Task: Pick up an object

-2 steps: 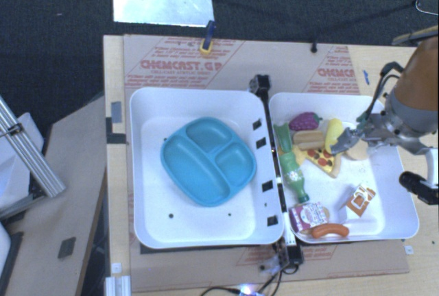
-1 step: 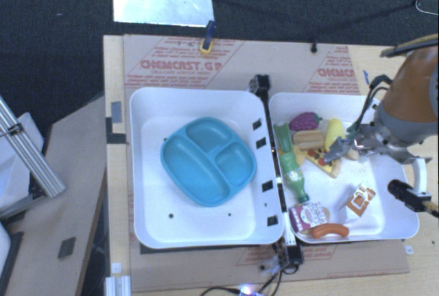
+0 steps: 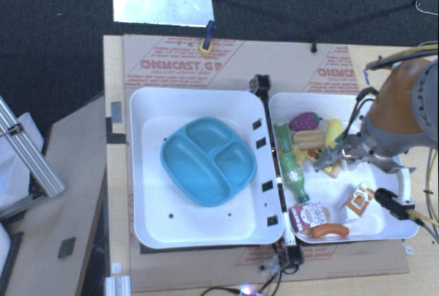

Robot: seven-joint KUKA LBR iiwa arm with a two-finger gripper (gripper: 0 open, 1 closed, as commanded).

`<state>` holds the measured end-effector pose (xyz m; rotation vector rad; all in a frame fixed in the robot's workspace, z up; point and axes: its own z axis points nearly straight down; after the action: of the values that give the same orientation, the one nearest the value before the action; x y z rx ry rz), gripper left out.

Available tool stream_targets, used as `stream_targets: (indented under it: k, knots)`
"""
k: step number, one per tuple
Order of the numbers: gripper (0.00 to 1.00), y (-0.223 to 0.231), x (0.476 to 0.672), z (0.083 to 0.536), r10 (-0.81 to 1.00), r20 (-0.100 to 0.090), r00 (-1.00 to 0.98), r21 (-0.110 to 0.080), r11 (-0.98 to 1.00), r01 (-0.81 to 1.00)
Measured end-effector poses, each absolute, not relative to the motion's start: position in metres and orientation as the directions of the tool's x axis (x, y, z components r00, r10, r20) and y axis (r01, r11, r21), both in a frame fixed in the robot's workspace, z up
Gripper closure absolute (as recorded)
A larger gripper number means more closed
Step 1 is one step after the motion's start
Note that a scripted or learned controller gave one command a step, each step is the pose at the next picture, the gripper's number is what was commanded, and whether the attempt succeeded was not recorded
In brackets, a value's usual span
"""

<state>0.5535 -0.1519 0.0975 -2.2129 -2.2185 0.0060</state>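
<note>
Objects: we saw toy food piled in the right bin — a green bottle, a purple grape bunch, a yellow piece, a sausage and a small carton.
Gripper: it hung low among that pile, and we could not tell its fingers' state.
Left bin: it held a blue divided plate.
Table: it carried both bins.

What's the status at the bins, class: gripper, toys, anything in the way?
Gripper low in the right bin, among the toy food. Green bottle and sausage lying loose nearby. Blue tray alone in the left bin.
</note>
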Motion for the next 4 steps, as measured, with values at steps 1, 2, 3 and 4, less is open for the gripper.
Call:
stream_targets:
  k: [1, 2, 3, 4]
  knots:
    - [0.00, -0.152, 0.555, 0.084, 1.000, 0.001, -0.003, -0.002, 0.003, 1.000]
    - [1.00, -0.154, 0.556, 0.091, 1.000, -0.003, -0.002, -0.001, 0.002, 1.000]
    - [1.00, -0.157, 0.556, 0.130, 1.000, 0.000, -0.001, -0.002, 0.001, 1.000]
    - [1.00, -0.162, 0.562, 0.171, 1.000, 0.000, -0.004, -0.001, 0.004, 1.000]
